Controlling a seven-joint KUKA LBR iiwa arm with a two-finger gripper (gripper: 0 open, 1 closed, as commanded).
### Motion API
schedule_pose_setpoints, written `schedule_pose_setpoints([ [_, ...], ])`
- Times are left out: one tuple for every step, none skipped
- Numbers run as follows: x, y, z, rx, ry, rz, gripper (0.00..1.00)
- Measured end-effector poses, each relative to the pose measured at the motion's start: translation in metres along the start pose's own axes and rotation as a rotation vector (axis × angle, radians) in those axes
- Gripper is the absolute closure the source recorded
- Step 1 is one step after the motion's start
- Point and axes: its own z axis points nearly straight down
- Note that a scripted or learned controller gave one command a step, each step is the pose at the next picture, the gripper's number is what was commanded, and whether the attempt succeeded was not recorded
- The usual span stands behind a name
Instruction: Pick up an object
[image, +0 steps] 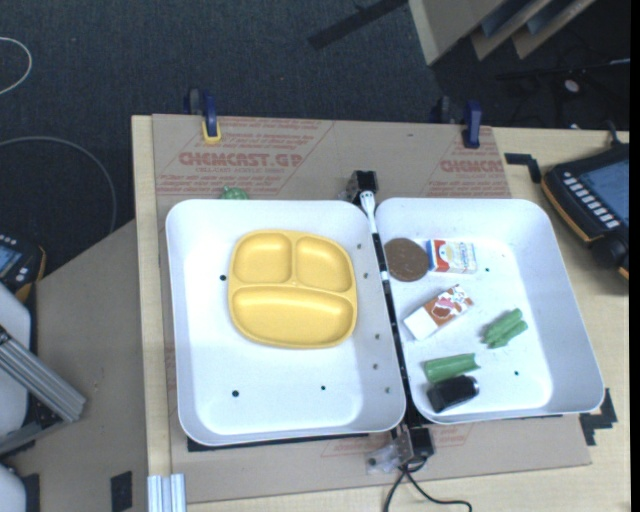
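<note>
- Left bin (200, 400): holds a yellow divided plate (293, 288) in its upper half; bare white floor lies below the plate and down the left wall.
- Right bin (560, 330): its left rim touches the left bin's right rim along the centre seam.
- Right bin contents, upper left: a brown disc (406, 258) just beside a white carton (452, 256) with red and yellow print, too small to read.
- Centre: a red-and-white packet (438, 311), tilted; its print is unreadable.
- Lower part: a light green piece (504, 328), a dark green piece (450, 366) and a black object (452, 392) near the bottom rim.
- Open room: the bin's upper right and right side are bare.
- Tabletop: a brown board (300, 160) under the bins reads "CHEMCAST GP" in red, held by two blue clamps (208, 108) at its top edge.
- Hand: its state cannot be told.
</note>
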Motion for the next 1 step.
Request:
schedule_pose_setpoints([
  [-0.0009,0.0004,-0.0009,0.015,0.003,0.003,1.0],
])
